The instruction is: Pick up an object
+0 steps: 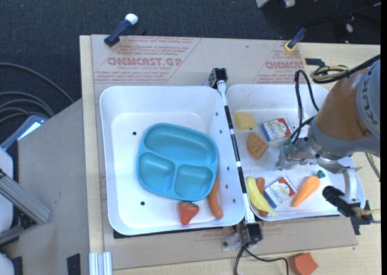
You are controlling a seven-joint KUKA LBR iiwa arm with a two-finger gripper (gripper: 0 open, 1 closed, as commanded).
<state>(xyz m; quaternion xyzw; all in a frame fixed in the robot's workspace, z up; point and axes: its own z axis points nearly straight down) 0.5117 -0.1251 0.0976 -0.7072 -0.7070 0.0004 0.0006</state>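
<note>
The pincer [295, 158] hangs low over the right bin [338, 210]. Whether it is spread or pressed together cannot be told from this slant, and nothing can be seen pinched in it. No single object is set, so the candidates run from largest down. The blue tray [177, 161], one only, lies well to the pincer's left in the left bin [115, 147]. It is probably stiff light plastic, too broad to span, and could only be taken by its rim. The one banana [256, 196], below and left of the pincer, looks like a smooth, hard toy that could roll; across the middle of its curve seems the best hold. A small red piece [261, 184] lies against it, too hidden to name. The one carrot [306, 189], just below the pincer, tapers, so the thick end should slip less than the tip. The one sausage [214, 200] lies beyond the bin wall, beside the tray, round and likely slick. There are two cartons. The upper carton [276, 129] is just above and left of the pincer, and the lower carton [280, 193] is just below it. Both are likely light, with flat sides that should grip well, which makes them the easiest picks. The one waffle [257, 145], near on the left, lies flat and needs an edge hold. The one yellow wedge [245, 121] lies further up and left. The one strawberry [188, 211], well apart at lower left, is smallest and bumpy.
</note>
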